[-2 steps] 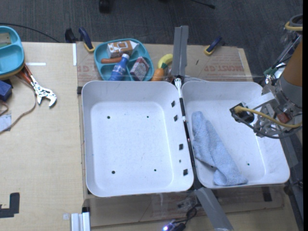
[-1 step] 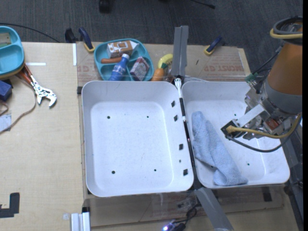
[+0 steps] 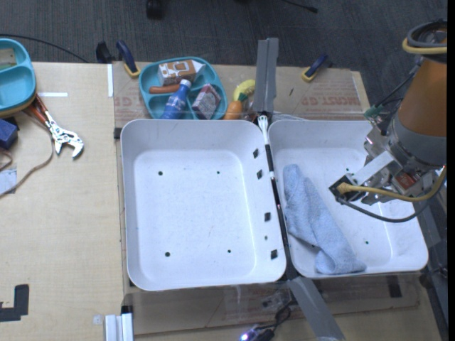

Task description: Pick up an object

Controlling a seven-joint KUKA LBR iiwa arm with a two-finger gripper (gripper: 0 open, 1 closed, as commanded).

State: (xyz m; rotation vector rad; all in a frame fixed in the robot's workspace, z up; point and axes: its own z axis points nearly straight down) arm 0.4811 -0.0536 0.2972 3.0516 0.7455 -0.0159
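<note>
tabletop (image 3: 57, 226) | right bin (image 3: 323, 144), left bin (image 3: 192, 212) against its left wall | arm (image 3: 426, 98) over right bin's right rim | blue-grey towel (image 3: 316, 222) crumpled in right bin's left half | end effector (image 3: 398, 180) over right bin's right half, apart from towel; opening cannot be told, no hold seen

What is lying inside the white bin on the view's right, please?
In that bin, a blue-grey cloth lies crumpled along the left side, reaching the near wall. Anything beneath the cloth is covered, and the arm hangs over the bin's right part, hiding the floor there.
</note>
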